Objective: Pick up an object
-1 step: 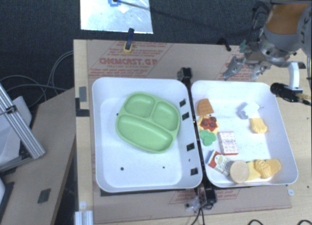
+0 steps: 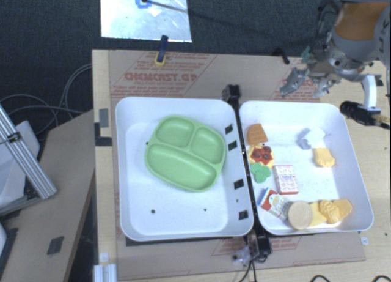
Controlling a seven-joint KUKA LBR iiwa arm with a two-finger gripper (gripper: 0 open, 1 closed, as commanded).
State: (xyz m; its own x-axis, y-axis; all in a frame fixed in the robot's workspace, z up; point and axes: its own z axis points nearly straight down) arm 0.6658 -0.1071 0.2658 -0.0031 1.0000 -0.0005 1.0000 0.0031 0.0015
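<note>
one fixed camera looks down at a slant (from some height) on both bins (image 2: 183, 106) together.

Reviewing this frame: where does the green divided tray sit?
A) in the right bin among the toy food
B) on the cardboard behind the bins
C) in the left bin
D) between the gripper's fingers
C: the green divided tray lies flat on the floor of the left bin, while the toy food pieces are gathered in the right bin and the gripper is up beyond that bin's far edge.
</note>
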